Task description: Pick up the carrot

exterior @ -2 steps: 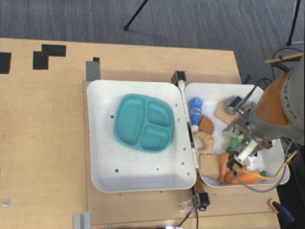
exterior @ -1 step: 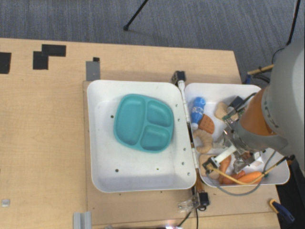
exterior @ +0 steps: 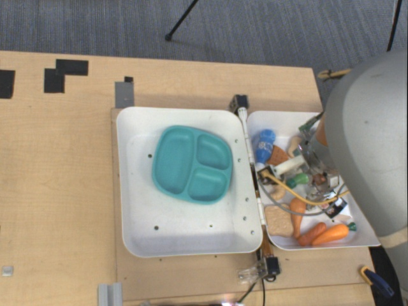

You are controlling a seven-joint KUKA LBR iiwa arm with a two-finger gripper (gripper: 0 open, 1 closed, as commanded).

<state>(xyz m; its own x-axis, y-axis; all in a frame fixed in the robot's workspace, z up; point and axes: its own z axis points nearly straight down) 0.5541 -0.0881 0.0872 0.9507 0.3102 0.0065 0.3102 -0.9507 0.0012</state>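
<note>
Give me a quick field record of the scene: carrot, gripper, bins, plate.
carrot: lying at near edge of right bin, beside other orange toy food
gripper: low over right bin's clutter, above the carrot in the view; finger state unclear
left bin: holds teal divided plate
carrot status: not between the fingers

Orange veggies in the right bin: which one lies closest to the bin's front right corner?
The carrot, lying almost flat along the front wall of the right bin; the other orange pieces sit further left.
</note>
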